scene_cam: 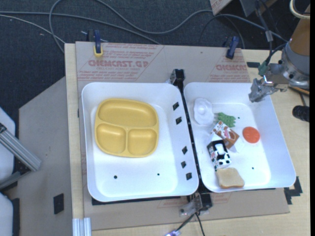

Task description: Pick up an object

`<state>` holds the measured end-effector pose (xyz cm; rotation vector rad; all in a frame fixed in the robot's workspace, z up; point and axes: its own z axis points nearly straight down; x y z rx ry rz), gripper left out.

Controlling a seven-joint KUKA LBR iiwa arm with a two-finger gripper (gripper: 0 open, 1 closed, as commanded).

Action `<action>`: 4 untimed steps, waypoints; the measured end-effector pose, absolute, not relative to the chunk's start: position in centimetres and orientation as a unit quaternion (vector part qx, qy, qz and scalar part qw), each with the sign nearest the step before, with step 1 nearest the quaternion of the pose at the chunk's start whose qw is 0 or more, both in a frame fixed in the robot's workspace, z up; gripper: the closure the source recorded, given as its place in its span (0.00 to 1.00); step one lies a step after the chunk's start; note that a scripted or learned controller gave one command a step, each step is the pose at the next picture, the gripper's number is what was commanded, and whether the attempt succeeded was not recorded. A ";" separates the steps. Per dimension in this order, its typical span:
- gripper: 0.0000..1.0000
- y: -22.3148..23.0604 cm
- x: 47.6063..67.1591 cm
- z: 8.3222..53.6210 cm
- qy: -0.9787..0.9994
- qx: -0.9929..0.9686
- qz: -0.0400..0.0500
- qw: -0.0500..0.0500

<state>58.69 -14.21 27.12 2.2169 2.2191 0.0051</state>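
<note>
Several small things are lying in the right bin [275, 146], any of which could serve as the object to pick up: an orange ball [251, 134] toward the bin's right side, a slice of bread [230, 178] near its front edge, a black-and-white cow toy [218, 154] beside the divider, a red and white packet [226, 133] in the middle, a green leafy piece [227, 118] and a white cup [202, 110] toward the back. The tool [258, 91] is hanging over the bin's back right corner, well apart from all of them, and it is carrying nothing; how far apart its tips are standing, I cannot tell. The ball is looking like the easiest choice, probably light and firm but apt to roll, so closing across its widest part would suit. The bread is likely soft and may squash; the packet may be slippery. A yellow divided plate [127, 128] is sitting in the left bin [93, 176].
</note>
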 end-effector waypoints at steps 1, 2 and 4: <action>1.00 -9.8 58.9 25.7 0.709 0.706 0.000 -0.002; 1.00 -4.1 58.5 25.0 0.709 0.705 0.000 -0.002; 1.00 6.2 60.3 24.9 0.709 0.705 0.001 -0.001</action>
